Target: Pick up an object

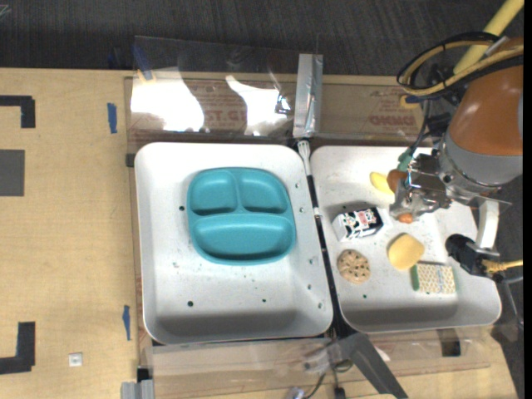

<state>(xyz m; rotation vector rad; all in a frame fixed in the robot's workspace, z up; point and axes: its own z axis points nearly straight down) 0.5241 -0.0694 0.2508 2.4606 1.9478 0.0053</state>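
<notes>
In the right bin (pixel 478 310), the gripper (pixel 409 202) hangs near the far rim, with open floor toward the divider. Just beside it lies a small orange object (pixel 405 217); what the claw is doing I cannot tell.

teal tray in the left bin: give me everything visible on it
The teal tray is a rounded-corner divided plate, looks like matte plastic. Three compartments: two smaller ones on the far side, one wide one nearer the camera, split by raised ridges. It lies flat, right side up, roughly centred on the floor of the left bin, nothing in it. It touches only the bin floor.
</notes>
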